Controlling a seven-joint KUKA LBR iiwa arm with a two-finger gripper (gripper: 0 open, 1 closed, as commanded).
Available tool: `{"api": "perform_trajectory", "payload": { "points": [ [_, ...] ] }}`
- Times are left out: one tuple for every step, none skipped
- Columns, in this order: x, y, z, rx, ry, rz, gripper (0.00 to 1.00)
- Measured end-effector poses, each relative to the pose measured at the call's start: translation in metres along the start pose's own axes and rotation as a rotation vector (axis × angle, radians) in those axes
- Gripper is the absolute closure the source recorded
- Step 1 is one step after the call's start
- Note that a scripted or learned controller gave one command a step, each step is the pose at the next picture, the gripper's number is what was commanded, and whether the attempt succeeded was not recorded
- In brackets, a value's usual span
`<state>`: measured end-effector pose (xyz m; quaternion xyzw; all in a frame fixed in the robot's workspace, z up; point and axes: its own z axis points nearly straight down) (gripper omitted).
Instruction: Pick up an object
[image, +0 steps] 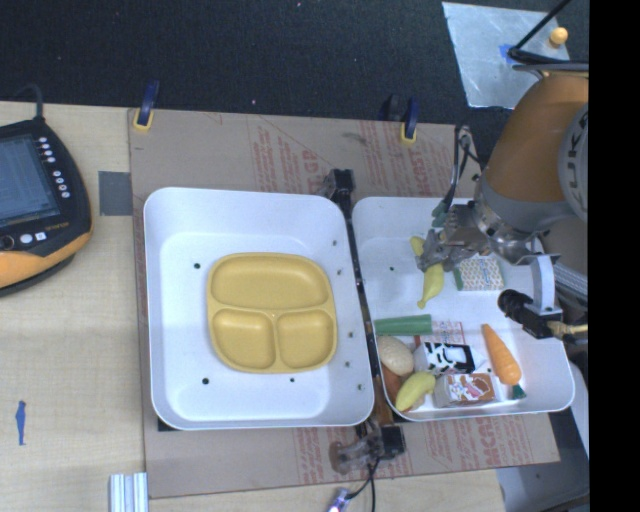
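One gripper (437, 262) hangs in the right bin (385, 215), fingers closed on a yellow pepper (431, 285); I'd lift straight and slowly.

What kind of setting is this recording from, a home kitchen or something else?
Most likely a robotics lab bench, not a kitchen: cardboard sheeting clamped to the table, a teach pendant at its left, and two white bins, one holding a yellow divided tray, the other toy food.
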<state>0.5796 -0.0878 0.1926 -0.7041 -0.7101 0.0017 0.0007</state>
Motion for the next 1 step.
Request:
{"api": "perform_trajectory", "payload": {
  "points": [
    [0.0814,-0.0274,-0.0545,-0.001,0.001,0.002,1.00]
  ]
}}
